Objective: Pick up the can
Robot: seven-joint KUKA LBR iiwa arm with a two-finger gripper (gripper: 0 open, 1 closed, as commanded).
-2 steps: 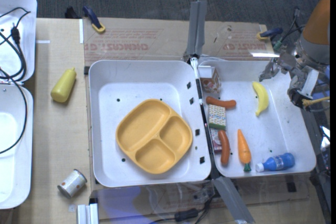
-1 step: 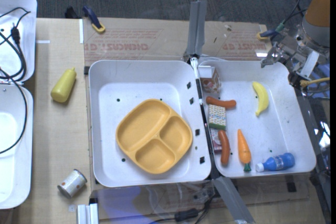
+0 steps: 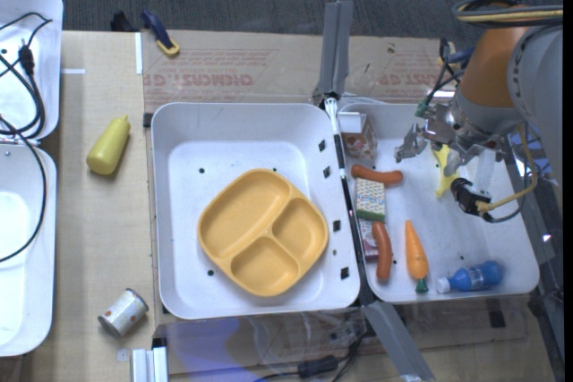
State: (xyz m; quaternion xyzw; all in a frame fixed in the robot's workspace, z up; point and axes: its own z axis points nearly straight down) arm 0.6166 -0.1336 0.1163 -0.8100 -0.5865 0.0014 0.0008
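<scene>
- Can (image 3: 123, 311) lying tipped on the bench (image 3: 107, 228), outside both bins, past the left bin's (image 3: 170, 219) near left corner; far across from the jaws, with the whole left bin between.
- Gripper (image 3: 430, 141) poised over the far part of the right bin (image 3: 510, 255); nothing seen between the jaws, and open or closed cannot be told from this angle.
- Yellow piece (image 3: 444, 172), perhaps a banana, just beside the jaws on the near side, partly under the wrist.
- Sausage (image 3: 377, 175) a little to the jaws' left; small clear box (image 3: 358, 139) near it against the bin's far left wall.
- Green-patterned packet (image 3: 371, 199), second sausage (image 3: 383, 250) and carrot (image 3: 415, 253) nearer the camera than the jaws; blue bottle (image 3: 472, 277) lying at the near edge.
- Yellow divided plate (image 3: 262, 233) in the left bin, well left of the jaws.
- Mustard-yellow bottle (image 3: 108, 146) on the bench beyond the left bin, as far from the jaws as the can.
</scene>
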